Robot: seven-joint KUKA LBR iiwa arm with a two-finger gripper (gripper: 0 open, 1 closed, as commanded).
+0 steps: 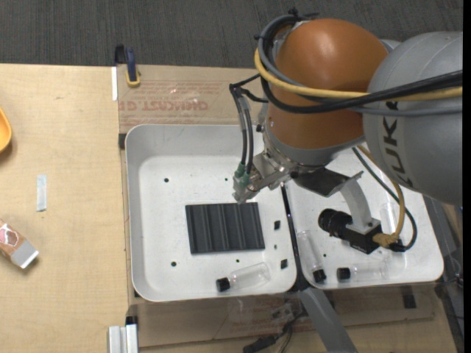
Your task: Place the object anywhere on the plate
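A black ribbed plate (224,226) lies flat in the middle of the left white bin (147,197). My gripper (244,188) hangs just above the plate's far right corner, under the orange wrist; a small green part shows at its tip. A clear tube with a black cap (244,279) lies in the left bin near the front wall, a little in front of the plate. Two similar clear tubes (310,254) (362,272) lie in the right bin (419,263).
Small black bits (277,225) (283,265) sit right of the plate. On the wooden bench to the left are an orange object (4,132), a white strip (41,193) and a small packet (16,245). A blue clamp (131,66) stands behind the bins.
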